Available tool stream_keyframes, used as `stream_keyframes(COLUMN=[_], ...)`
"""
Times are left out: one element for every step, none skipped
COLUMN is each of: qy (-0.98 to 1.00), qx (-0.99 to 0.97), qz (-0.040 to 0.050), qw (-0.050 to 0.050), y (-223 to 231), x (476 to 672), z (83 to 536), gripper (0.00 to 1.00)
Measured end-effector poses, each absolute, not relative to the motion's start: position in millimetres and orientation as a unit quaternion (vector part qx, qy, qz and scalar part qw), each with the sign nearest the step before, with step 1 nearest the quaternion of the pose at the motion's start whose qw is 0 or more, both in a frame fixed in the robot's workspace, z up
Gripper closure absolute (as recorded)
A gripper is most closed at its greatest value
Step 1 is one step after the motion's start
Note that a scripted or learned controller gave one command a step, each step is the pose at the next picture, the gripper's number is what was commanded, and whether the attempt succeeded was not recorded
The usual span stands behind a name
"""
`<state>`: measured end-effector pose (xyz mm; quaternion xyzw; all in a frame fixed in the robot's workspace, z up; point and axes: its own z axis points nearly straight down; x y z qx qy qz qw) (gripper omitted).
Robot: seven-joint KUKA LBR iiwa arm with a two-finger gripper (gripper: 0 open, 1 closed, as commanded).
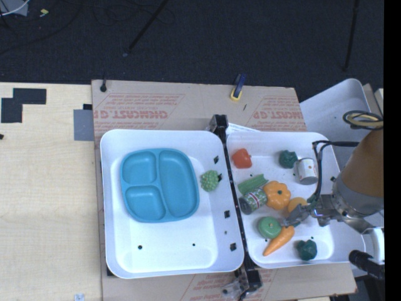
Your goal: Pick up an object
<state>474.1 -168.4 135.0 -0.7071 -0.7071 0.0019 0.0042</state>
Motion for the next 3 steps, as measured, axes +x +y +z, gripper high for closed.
stream_keyframes(qy=[-0.707,-0.705,-0.706], qx=[-0.707,-0.709,-0.708], qz=[0.0006,-0.0003,-0.0004], qw=[0.001,0.001,-0.001], y=[-167,-169,-175], x=[474.2,474.9,472.5], z=[86,99,160], gripper=[0.0,1.0,1.0])
